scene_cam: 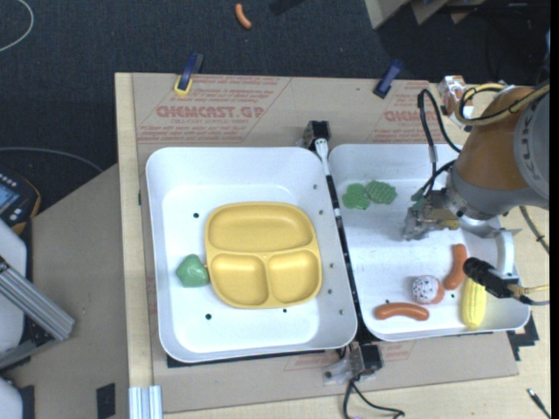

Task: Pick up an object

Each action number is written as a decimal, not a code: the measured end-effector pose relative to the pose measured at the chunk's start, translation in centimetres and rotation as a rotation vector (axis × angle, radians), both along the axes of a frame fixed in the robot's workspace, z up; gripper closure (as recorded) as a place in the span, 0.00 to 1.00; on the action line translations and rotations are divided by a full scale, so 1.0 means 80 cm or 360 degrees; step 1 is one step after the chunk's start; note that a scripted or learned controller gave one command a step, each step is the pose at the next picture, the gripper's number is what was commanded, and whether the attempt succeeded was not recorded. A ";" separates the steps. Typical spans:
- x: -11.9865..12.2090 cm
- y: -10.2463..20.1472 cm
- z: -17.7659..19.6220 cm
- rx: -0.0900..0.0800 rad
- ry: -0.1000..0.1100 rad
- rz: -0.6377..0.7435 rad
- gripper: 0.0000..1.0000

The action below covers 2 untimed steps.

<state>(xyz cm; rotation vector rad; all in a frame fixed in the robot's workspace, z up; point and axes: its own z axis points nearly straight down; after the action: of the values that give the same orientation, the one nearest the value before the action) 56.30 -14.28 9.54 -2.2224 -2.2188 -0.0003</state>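
Note:
My gripper [417, 223] hangs low over the bare middle of the right bin [384, 269], below the orange band of the arm. A green leafy toy [368, 195] lies up and to its left. Toward the bin's front lie an orange sausage [402, 312], a white speckled ball [424, 288], an orange carrot piece [456, 266] and a yellow corn cob [472, 303]. I see nothing between the gripper's fingers.
The left bin [166, 234] holds a yellow three-compartment plate [262, 253] with a green toy [191, 271] beside its left edge. A black divider [336, 225] runs between the bins. Cables loop at the arm's upper right.

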 end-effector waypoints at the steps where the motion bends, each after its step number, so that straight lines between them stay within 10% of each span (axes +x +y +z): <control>1: 0.010 -0.001 0.077 -0.0006 -0.0013 0.0004 1.00; 2: 0.019 -0.002 0.134 -0.0006 -0.0013 0.0004 1.00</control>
<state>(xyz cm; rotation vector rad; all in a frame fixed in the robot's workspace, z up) 57.84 -14.48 20.24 -2.2254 -2.2278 -0.0055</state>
